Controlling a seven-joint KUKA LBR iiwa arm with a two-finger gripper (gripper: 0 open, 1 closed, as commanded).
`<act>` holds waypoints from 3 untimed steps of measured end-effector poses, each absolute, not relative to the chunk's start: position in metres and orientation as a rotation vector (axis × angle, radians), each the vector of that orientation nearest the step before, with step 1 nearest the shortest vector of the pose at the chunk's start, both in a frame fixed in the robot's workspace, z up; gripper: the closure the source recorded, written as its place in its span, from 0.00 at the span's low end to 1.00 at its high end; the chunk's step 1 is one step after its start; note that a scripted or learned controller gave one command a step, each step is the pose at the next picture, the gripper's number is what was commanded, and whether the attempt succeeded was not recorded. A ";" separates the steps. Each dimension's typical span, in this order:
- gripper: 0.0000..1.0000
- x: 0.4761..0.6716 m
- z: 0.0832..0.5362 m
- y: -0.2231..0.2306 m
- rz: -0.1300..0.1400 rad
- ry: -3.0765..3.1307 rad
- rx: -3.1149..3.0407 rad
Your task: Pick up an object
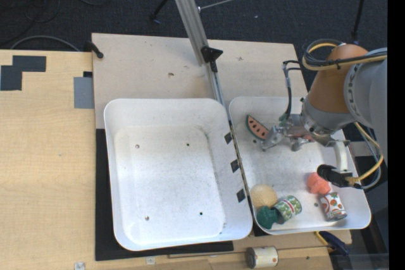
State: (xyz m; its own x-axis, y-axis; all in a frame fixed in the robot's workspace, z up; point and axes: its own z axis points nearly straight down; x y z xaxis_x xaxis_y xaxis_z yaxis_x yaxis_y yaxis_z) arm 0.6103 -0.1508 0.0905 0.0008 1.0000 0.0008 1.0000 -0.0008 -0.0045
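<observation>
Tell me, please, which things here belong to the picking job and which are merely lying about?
Job in hand:
gripper
watermelon slice
pink lump
red-and-white can
green-banded can
tan ball
dark green lump
right bin

Lying about:
left bin
metal rail
roll at the bench's near edge

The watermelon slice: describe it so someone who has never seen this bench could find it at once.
Take the right-hand bin, the one the arm reaches into. The watermelon slice lies in its far left part, near the divider between the bins, just left of the gripper. It alone is a red wedge with dark seeds and a green rind; the other items cluster along the near edge.
</observation>
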 end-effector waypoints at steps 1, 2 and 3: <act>1.00 0.610 0.101 -0.152 0.003 -2.213 -2.225; 1.00 0.602 0.157 -0.150 -0.003 -2.216 -2.230; 1.00 0.603 0.209 -0.161 -0.002 -2.218 -2.229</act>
